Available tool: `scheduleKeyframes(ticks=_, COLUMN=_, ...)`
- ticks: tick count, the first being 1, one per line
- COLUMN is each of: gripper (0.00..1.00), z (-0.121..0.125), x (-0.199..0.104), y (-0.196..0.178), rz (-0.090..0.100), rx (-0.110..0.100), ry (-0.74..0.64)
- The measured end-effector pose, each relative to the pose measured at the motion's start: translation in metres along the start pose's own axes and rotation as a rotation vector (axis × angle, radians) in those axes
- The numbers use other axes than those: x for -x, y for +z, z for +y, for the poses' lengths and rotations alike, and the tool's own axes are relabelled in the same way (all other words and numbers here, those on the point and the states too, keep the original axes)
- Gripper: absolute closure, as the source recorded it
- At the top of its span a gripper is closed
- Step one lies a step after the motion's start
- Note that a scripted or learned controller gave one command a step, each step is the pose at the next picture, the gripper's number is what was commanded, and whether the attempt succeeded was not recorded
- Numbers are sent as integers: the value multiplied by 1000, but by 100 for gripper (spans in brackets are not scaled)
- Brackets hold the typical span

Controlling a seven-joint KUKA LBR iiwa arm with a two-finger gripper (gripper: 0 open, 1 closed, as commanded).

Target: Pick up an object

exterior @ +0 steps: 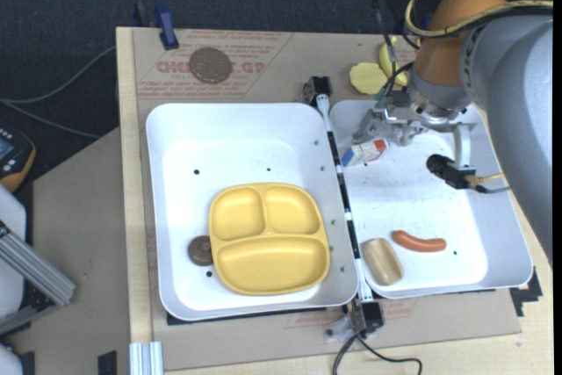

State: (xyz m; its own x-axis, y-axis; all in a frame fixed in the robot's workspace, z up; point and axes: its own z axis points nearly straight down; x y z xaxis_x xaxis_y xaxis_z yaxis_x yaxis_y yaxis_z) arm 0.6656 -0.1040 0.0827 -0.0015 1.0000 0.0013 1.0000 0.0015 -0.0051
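Note:
My gripper [392,126] hangs over the far left part of the right bin [492,268], its metal parts pointing down. Just below and left of it, a small white, blue and red packet [363,153] lies on the bin floor near the wall between the bins. Whether the packet touches the gripper is unclear. An orange-red sausage [419,242] lies toward the front of the same bin. A tan bread roll [382,261] rests in its front left corner.
The left bin [176,145] holds a yellow divided plate [266,237] and a small brown disc [200,251] at the plate's left edge. Behind the right bin a yellow object [367,77] lies on the bench. A brown disc [209,64] sits on the board at the back.

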Motion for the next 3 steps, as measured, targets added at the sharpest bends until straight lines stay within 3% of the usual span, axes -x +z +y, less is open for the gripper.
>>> scheduleKeyframes(ticks=3, gripper=0, z=1, x=-3, y=-2, rz=-2, rx=3, ry=1)
